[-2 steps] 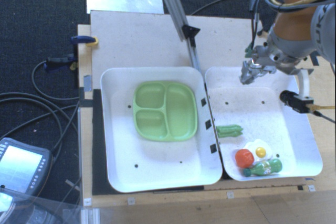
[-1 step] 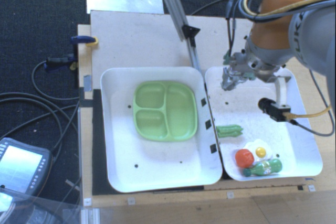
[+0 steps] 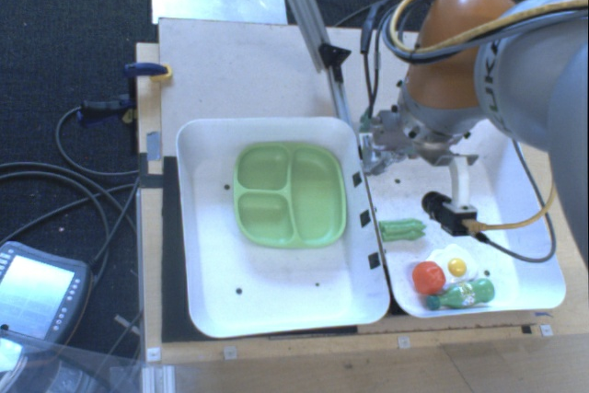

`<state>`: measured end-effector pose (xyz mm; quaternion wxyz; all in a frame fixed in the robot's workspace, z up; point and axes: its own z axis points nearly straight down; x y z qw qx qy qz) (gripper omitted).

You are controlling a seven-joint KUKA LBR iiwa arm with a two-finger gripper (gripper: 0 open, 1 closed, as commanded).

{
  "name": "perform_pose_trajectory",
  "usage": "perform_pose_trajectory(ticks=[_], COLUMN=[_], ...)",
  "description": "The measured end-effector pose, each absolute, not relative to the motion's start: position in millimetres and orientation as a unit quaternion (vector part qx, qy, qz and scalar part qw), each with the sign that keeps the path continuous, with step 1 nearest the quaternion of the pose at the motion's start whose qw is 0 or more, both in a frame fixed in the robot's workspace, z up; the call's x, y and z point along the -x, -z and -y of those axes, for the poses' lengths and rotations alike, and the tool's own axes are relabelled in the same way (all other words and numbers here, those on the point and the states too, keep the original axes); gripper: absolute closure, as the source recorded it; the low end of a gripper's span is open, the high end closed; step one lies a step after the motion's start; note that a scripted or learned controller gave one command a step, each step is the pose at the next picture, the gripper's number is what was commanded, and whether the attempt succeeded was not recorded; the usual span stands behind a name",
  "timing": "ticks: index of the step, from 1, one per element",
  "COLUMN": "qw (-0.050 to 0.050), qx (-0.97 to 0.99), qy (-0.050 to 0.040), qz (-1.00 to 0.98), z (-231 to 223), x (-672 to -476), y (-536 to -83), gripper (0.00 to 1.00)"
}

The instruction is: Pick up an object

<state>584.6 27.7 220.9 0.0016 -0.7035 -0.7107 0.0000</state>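
The right bin [image 3: 534,285] holds a green pea pod [image 3: 402,229], a red tomato [image 3: 428,277], a white and yellow fried egg toy [image 3: 456,267] and a small green bottle [image 3: 465,293] lying on its side, all near the front. My gripper [image 3: 377,152] hangs at that bin's back left corner, close to the divider between the bins and above and behind the pea pod. The wrist hides its tips. A green divided plate [image 3: 290,195] lies in the left bin [image 3: 212,290].
A black block [image 3: 446,212] with a yellow cable hangs from the arm just right of the pea pod. A metal pole [image 3: 304,5] slants down to the divider. Cables and a pendant [image 3: 37,290] lie left of the bench.
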Motion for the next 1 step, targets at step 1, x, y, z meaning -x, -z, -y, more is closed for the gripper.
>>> perform_pose_trajectory(ticks=[1], qw=[0.001], qx=[0.703], qy=[0.0014], qz=[0.711], z=[-81.9], x=[-567.4], y=[-235.1], gripper=[1.0])
